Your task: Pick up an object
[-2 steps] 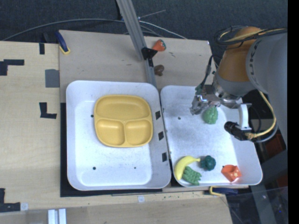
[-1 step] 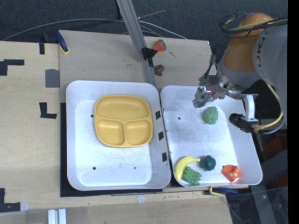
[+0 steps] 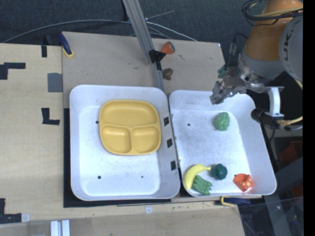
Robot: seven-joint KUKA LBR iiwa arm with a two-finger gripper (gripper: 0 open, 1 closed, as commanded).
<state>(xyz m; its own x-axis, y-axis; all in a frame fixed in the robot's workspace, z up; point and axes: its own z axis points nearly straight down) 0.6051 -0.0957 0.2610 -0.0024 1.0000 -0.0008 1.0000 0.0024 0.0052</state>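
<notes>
The right bin [image 3: 197,136] holds a pale green round lump [image 3: 222,121] near its back, a yellow banana [image 3: 193,173], a light green leafy piece [image 3: 202,185], a dark green broccoli-like piece [image 3: 219,171] and a small red-orange piece [image 3: 243,181] along its front edge. My gripper [image 3: 219,96] hangs over the bin's back right corner, above and just behind the pale green lump. Nothing shows between its fingers.
The left bin [image 3: 83,132] carries a yellow divided plate [image 3: 130,127]. A grey metal post [image 3: 140,23] slants up from between the bins at the back. A small orange object [image 3: 168,47] and a brown one [image 3: 168,73] lie on the bench behind the bins.
</notes>
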